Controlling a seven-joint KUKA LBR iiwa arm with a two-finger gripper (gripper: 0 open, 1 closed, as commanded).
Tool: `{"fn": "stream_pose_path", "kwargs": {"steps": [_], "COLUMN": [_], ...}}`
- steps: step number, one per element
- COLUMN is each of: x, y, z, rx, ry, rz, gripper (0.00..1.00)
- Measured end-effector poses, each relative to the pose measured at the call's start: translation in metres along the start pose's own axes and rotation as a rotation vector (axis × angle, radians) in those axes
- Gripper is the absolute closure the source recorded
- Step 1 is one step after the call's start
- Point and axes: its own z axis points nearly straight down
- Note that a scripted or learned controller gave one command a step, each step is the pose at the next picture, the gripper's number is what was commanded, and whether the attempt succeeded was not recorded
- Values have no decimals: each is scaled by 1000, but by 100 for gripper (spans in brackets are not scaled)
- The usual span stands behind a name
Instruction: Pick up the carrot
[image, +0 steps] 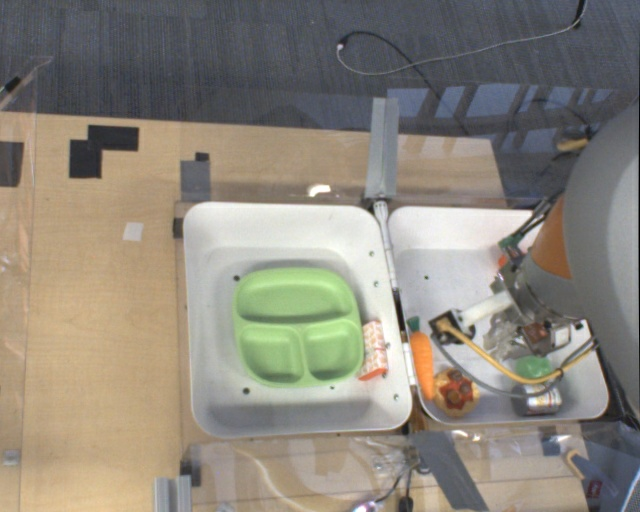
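Wooden tabletop (90, 340) under two shallow white bins side by side. Left bin (205, 400) with a green divided plate (297, 325) in the middle and, just beside the plate's right edge, a small red-and-white patterned packet (374, 350) leaning toward the bin's right wall. Right bin (440, 240) partly covered by the grey arm (605, 220) with its orange band (550, 250), reaching in from the right. Claw (520, 335) low over the right part of this bin, above a tangle of small things; open or closed, impossible to tell, because of wires and parts in front. Yellow cable (490, 360) curving below it, a green piece (535, 368) and a small metal can (540, 402) near the bin's lower right corner. Carrot (424, 362) lying along the left wall of the right bin, orange, pointing up and down in the view, well apart from the claw and not held. Just beside the carrot's lower end, touching or almost, a reddish round thing (456, 390).
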Motion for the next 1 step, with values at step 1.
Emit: {"fn": "stream_pose_path", "kwargs": {"steps": [1], "x": [54], "y": [60], "z": [46], "rx": [1], "ry": [-2], "rz": [88], "gripper": [100]}}
